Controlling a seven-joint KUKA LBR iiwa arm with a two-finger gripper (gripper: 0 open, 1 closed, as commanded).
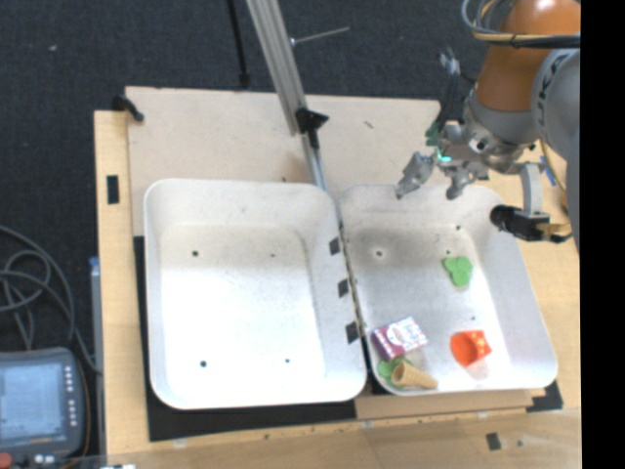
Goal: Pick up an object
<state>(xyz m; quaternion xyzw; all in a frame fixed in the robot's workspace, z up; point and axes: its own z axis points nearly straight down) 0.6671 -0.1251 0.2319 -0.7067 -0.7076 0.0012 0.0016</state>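
My arm comes in from two o'clock, its orange band bulging above the grey wrist, and bends down toward the far rim of the right bin. My pincer hangs there at about one o'clock of the bench, its two fingers spread apart with nothing between them.

The bench is a pale wooden board, and the two shallow white bins sit on it side by side, touching along the middle. The left bin has a smooth, slightly speckled floor with a few dark dots. A slim metal pole rises from the seam between the bins toward twelve o'clock. Around the bench the floor is dark carpet; cables and a small screen lie at eight o'clock.

In the right bin, well apart from my pincer, a small green lump lies near the centre. Toward five o'clock sits a red block-like piece. At the bin's near left corner a purple and white carton lies just beside a tan cone and a bit of green.
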